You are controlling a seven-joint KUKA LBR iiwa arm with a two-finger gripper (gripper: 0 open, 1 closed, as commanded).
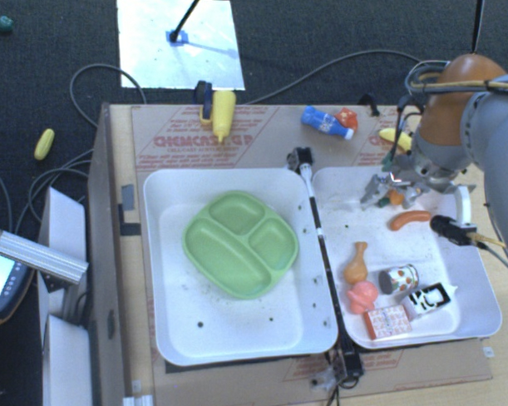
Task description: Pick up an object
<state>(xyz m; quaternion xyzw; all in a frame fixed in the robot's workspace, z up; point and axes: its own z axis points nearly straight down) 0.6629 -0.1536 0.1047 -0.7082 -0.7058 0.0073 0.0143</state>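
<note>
My gripper (pixel 385 191) hangs low over the far part of the right bin (pixel 482 315), with its fingers spread open. A small orange piece (pixel 395 198) lies right at its fingertips; I cannot tell whether they touch it. Just in front lies an orange sausage (pixel 408 220). Nearer the front of this bin are an orange drumstick (pixel 357 263), a pink toy (pixel 363 296), a small can (pixel 400 279), a black and white item (pixel 429 297) and a red box (pixel 387 321).
The left bin (pixel 171 326) holds a green divided plate (pixel 240 243). Behind the bins, on the cardboard, lie a yellow bottle (pixel 221 112), a blue bottle (pixel 326 122) and a small yellow piece (pixel 391 137). A divider rail (pixel 319 237) runs between the bins.
</note>
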